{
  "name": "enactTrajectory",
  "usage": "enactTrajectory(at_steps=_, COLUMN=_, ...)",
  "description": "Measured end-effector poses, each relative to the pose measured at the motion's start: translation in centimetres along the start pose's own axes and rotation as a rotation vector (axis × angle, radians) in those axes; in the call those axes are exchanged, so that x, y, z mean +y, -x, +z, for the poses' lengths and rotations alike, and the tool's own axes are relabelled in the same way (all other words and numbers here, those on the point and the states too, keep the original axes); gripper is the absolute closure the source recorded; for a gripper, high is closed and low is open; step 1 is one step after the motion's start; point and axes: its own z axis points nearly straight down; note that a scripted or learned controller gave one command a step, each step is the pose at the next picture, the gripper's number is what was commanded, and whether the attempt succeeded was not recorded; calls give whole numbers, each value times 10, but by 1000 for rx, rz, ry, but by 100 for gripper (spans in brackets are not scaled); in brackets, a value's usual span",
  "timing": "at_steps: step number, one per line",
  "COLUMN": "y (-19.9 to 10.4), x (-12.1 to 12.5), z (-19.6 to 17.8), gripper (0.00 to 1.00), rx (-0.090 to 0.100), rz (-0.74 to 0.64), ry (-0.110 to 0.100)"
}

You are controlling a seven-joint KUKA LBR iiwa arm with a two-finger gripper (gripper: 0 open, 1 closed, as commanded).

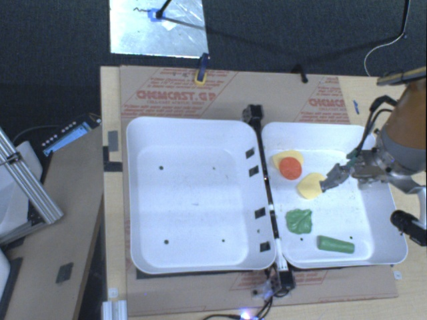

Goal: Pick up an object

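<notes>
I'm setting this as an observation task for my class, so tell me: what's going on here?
A grey robot arm reaches in from the right over the right-hand bin of two white bins. Its gripper is right beside a pale yellow piece, at that piece's right edge; whether it grips it can't be told. Also in that bin lie an orange-red round object, a green leafy piece and a green stick-shaped piece. The left bin is next to it.

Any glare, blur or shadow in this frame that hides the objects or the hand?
Camera view: even, soft light; the right bin is bright but not blown out; the foil sheet up top glints; the hand is dark and slightly soft beside the yellow piece; the green objects stay clear.
</notes>
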Motion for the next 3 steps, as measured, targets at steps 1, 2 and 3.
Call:
enactTrajectory(at_steps=1, y=5, x=25, z=156, gripper=0, rx=0, rz=2, ry=-4)
enactTrajectory(at_steps=2, y=-31, x=64, z=148, gripper=0, rx=0, rz=-4, ry=3)
enactTrajectory(at_steps=3, y=-37, x=102, z=147, gripper=0, rx=-1, rz=-2, ry=4)
